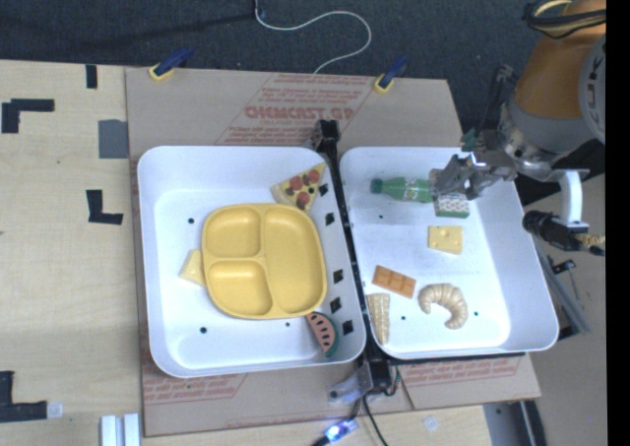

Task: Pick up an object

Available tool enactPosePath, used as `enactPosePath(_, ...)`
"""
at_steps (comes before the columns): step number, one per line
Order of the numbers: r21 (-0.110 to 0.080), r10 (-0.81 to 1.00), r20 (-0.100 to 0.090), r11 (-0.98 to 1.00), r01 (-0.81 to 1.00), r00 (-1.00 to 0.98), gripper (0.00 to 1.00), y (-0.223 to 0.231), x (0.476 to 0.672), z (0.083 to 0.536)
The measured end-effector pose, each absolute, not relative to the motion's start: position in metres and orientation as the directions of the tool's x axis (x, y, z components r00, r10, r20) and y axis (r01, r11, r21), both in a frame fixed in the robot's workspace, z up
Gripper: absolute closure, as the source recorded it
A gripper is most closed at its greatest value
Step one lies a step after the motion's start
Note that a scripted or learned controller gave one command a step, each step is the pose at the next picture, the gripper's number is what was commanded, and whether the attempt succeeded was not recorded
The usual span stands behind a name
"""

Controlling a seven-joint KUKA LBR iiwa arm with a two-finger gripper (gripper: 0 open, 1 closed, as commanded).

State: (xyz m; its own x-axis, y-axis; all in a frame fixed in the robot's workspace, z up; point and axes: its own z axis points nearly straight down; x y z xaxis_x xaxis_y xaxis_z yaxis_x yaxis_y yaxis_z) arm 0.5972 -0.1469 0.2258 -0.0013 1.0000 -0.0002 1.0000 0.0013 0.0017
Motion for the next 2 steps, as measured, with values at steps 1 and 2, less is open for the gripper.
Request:
enactPosePath(1,-0.003,1.0,0.001,0.005,1.0,-0.005,1.0,-0.096,0.584,0.214)
enactPosePath(2,0.0,1.0,0.002,0.006,1.0,-0.006,1.0,-0.06,0.577,0.233)
